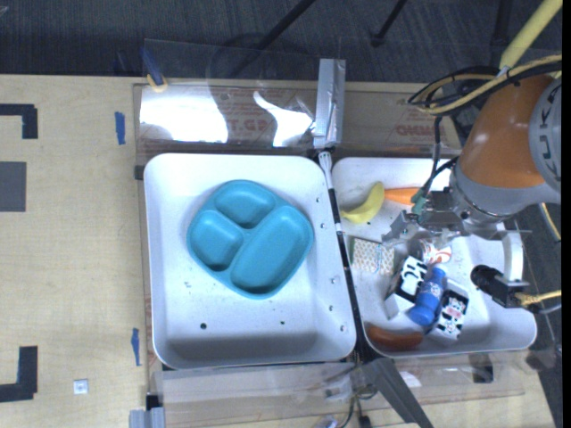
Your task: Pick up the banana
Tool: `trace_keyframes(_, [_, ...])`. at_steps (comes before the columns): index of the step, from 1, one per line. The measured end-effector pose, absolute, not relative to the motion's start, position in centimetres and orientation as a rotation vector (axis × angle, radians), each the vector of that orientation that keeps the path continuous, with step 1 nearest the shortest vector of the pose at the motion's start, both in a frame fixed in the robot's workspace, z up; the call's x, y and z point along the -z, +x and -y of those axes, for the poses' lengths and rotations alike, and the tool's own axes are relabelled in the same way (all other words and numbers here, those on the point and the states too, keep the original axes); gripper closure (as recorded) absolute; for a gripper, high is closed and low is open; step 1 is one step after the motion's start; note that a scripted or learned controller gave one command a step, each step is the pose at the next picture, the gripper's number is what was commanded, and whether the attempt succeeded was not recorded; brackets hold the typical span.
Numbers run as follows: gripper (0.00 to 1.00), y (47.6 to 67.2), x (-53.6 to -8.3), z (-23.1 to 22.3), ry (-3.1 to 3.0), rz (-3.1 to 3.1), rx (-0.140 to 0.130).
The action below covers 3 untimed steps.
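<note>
While banana [365,203] lies untouched at far left corner of right bin [517,333], job looks barely started imo. Pincer [419,230] hangs over clutter just beside it, can't tell if open or closed. Grab and lift both left.

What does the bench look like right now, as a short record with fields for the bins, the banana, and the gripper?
left bin: holds a blue divided plate
right bin: holds the banana, a carrot, a blue bottle and other clutter
banana: lies in the right bin's far left corner, untouched
gripper: above the right bin, right of the banana; grip state unclear
</note>
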State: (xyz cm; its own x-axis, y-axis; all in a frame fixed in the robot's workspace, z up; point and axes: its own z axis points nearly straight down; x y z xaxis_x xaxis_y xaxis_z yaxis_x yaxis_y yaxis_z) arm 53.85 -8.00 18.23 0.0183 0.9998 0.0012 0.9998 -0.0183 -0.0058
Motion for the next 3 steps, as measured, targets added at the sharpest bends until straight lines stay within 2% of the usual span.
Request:
trace_keyframes(1, [0.0, 58.5, -24.1, 10.6, -2.213, 2.229, -0.002])
trace_keyframes(2, [0.0, 60.7, -18.2, 5.4, -2.314, 2.118, -0.006])
trace_keyframes(3, [0.0, 54.6, -18.2, 3.6, -2.073, 2.354, -0.005])
